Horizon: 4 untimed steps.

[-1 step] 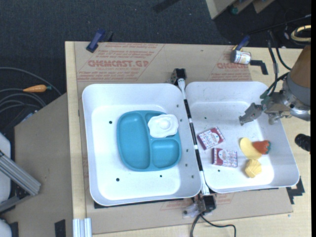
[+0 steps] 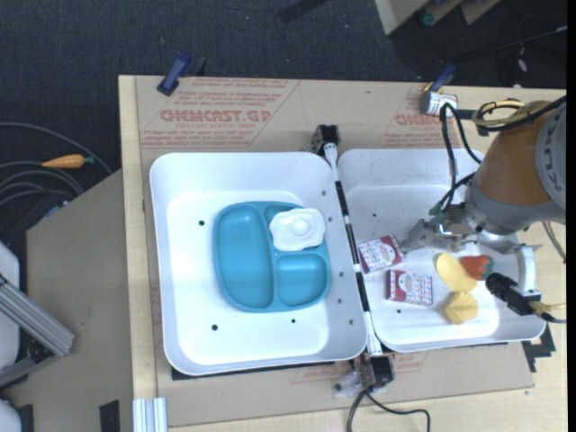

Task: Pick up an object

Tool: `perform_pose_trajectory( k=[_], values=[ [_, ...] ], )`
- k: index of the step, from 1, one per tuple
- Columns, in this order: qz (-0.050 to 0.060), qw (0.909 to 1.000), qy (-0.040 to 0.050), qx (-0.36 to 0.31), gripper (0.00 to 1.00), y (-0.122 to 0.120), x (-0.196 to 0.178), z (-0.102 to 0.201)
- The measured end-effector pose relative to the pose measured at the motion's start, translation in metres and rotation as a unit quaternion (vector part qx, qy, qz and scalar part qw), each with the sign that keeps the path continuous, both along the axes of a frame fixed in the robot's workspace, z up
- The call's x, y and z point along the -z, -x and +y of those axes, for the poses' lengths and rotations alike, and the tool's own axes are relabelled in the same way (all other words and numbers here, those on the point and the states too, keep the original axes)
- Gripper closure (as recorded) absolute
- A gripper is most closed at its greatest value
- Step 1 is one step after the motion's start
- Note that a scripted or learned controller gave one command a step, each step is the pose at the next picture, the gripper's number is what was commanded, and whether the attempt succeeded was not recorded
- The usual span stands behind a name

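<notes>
White plastic forms the two shallow bins on the surface: the left bin (image 2: 180, 268) carries a blue divided tray (image 2: 256, 259) with a small white lid-like piece (image 2: 297, 229) resting on its upper right compartment, and the right bin (image 2: 396, 174) carries the loose things, probably so that the arm from the right can reach them easily. The tool (image 2: 438, 228) hangs low in the right bin, its metal tips toward the left, just above and to the right of a small red and white packet (image 2: 380, 254). Nothing is seen between its tips, and I cannot tell if they are apart or together. This packet is the nearest candidate in my judgement; it lies flat near the wall between the bins, its long axis slightly tilted from left to right. A second red packet (image 2: 409, 286) lies below it, beside a yellow piece (image 2: 454, 273), a red piece (image 2: 475, 265) and another yellow piece (image 2: 462, 308).
</notes>
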<state>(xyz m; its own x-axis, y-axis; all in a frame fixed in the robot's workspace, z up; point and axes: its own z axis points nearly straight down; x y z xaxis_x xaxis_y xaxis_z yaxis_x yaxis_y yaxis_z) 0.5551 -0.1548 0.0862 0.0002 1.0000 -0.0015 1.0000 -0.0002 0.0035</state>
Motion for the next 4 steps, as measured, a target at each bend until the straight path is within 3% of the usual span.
perform_pose_trajectory(
  k=[1,2,3,4],
  values=[
    [0.001,1.0000,-0.0010,-0.001,0.00,-0.052,0.001,0.048],
    [0.000,1.0000,-0.0005,-0.001,1.00,-0.052,-0.009,0.047],
    [0.000,1.0000,-0.0006,-0.001,0.00,-0.052,-0.008,0.047],
    [-0.001,1.0000,-0.0005,-0.001,1.00,-0.053,-0.019,0.047]
  ],
)
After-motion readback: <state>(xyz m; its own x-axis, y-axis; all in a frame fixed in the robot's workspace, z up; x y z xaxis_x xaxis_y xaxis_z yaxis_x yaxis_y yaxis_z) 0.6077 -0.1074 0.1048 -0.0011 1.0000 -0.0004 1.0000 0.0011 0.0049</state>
